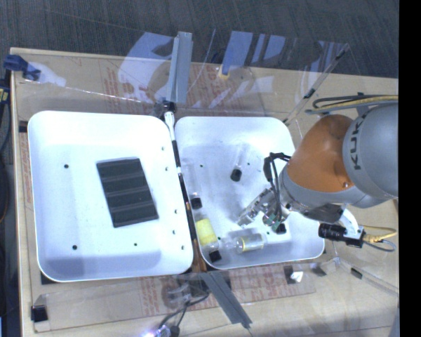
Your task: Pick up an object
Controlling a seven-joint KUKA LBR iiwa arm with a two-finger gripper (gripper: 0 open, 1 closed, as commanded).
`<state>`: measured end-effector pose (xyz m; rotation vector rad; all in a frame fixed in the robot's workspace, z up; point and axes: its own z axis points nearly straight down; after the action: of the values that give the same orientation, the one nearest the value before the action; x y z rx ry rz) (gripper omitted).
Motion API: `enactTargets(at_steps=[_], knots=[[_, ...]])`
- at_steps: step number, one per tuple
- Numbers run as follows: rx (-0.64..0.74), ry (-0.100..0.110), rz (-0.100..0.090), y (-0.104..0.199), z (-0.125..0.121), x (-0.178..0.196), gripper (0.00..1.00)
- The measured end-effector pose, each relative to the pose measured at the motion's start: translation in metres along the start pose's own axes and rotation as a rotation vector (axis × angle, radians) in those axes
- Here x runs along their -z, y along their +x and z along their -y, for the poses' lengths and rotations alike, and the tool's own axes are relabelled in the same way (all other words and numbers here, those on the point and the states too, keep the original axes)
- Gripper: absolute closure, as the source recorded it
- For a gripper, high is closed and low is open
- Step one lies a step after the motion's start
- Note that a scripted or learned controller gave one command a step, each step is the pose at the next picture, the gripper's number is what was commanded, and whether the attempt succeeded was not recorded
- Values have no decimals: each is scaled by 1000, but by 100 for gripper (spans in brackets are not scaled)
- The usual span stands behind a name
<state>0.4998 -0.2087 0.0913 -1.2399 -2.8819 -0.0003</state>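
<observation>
Gripper (pixel 256 215) tips blurred among clutter

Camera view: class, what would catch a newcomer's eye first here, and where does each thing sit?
The grey arm's orange band stands out at the right, above the right bin, with the gripper low over that bin's floor. A dark ribbed rectangular pad lies alone in the left bin. A yellow object sits by the right bin's left wall.

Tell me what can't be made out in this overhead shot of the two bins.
- Claw in the camera view: too small and glare-washed to tell whether it grips anything.
- Clear item near the right bin's front wall: transparent, its kind unreadable.
- Small dark object: too small to identify.
- Right bin's far corner: hidden under the arm.
</observation>
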Motion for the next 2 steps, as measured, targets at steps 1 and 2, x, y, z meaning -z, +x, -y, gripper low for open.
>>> enactTargets(at_steps=[1, 2], knots=[[72, -2, 5, -26, -25, 85, 0], [155, 0, 1, 8, -55, 27, 0]])
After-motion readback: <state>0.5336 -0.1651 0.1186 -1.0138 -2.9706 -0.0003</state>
